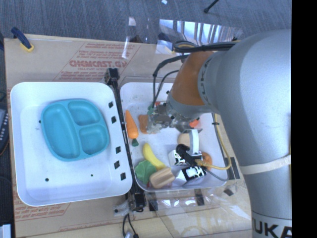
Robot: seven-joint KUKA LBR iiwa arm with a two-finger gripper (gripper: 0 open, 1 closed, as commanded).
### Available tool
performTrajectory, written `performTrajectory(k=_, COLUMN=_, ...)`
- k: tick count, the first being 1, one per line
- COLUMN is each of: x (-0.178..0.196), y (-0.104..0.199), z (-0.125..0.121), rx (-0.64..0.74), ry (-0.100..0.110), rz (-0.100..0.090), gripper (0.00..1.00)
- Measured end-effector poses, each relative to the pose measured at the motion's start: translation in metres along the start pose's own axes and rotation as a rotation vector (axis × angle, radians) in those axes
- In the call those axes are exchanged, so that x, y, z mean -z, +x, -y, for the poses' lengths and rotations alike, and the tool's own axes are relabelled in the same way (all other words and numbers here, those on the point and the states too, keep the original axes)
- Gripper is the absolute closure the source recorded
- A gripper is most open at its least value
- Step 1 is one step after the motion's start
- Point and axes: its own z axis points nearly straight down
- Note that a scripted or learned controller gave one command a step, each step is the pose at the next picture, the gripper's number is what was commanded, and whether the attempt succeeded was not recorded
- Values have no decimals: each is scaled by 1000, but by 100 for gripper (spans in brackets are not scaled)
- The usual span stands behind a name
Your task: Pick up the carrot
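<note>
An orange carrot (131, 124) lies along the left wall of the right bin (137, 92), tip toward the front. My gripper (154, 119) hangs low just right of the carrot, a short gap away, over a small brownish-orange piece. The grey arm and its orange band come in from the right and cover much of the bin's back right.
In the right bin's front lie a yellow banana (151, 155), a green item (143, 171), a tan bread-like piece (161, 177) and a black-and-white toy (187, 163). The left bin (25, 133) holds a blue divided plate (75, 129). A black clip rail (118, 128) separates the bins.
</note>
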Motion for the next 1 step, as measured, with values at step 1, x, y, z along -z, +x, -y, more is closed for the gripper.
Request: performTrajectory(k=1, x=0, y=0, z=0, rx=1, ry=1, rz=0, gripper=0)
